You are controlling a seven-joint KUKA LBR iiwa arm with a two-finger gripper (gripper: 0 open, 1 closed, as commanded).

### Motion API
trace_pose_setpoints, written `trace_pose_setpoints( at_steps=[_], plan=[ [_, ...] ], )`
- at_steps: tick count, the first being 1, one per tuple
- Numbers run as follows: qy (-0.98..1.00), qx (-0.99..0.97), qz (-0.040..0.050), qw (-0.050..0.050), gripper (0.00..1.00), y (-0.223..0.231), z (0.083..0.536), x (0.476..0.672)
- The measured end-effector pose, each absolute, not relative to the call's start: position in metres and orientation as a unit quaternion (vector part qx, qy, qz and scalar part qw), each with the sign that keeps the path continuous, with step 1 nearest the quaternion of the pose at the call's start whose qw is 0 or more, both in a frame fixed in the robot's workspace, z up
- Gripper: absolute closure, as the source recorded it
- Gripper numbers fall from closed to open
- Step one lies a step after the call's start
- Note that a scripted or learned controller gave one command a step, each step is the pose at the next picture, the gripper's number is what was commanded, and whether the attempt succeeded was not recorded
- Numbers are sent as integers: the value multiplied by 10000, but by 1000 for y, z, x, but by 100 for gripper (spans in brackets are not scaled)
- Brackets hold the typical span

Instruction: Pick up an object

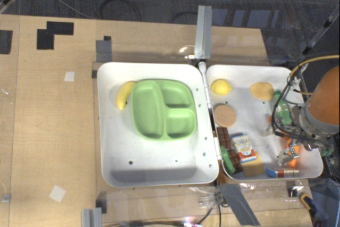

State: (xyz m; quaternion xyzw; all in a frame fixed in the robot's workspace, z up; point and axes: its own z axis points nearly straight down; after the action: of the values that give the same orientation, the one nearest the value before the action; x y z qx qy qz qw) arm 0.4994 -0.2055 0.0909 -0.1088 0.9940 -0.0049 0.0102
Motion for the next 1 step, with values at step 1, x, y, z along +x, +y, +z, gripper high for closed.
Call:
trace_pose_setpoints(
  at_steps=[1],
  plan=[
    [9937,-1119,-46,84,0,-206,91,501]
  ],
)
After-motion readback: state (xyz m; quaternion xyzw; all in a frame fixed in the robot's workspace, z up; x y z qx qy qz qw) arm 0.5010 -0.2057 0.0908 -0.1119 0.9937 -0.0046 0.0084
